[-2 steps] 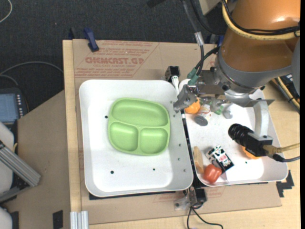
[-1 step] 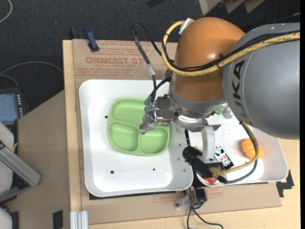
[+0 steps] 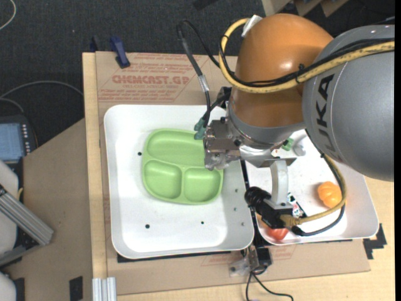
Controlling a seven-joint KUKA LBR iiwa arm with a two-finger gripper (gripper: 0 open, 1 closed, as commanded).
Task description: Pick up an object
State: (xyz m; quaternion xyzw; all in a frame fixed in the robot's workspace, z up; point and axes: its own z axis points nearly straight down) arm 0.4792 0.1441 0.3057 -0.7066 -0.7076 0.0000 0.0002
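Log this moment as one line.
gripper above green plate edge | plate in left bin | orange object in right bin | hold: unclear

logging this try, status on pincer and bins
Pincer over right edge of green tray, left bin. No grasp visible. Orange object in right bin.

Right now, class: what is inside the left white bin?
A green three-part plate lies in the left bin. The arm hides the plate's upper right corner and anything beneath there.
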